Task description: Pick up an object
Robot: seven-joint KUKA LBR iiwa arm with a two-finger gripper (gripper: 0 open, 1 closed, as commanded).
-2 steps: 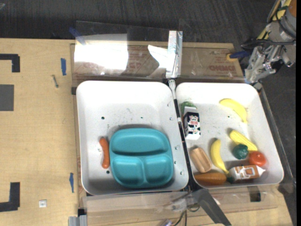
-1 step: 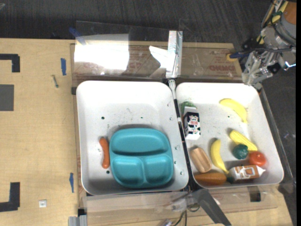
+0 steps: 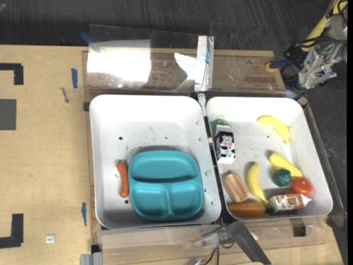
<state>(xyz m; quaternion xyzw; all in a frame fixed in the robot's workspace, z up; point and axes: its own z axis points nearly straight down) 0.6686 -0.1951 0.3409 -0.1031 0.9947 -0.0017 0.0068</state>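
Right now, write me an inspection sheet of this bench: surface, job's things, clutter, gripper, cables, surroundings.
Surface: left bin and right bin sit side by side on a tan bench.
Job's things: right bin holds three bananas, one at the back, one on the right, one in the middle; a milk carton, a bread roll, a tomato, a juice carton. Left bin holds a teal divided tray and an orange carrot beside it.
Clutter: clear plastic sheet behind the bins.
Gripper: nothing seen.
Cables: yellow cable at top right.
Surroundings: dark floor; blue tape marks.
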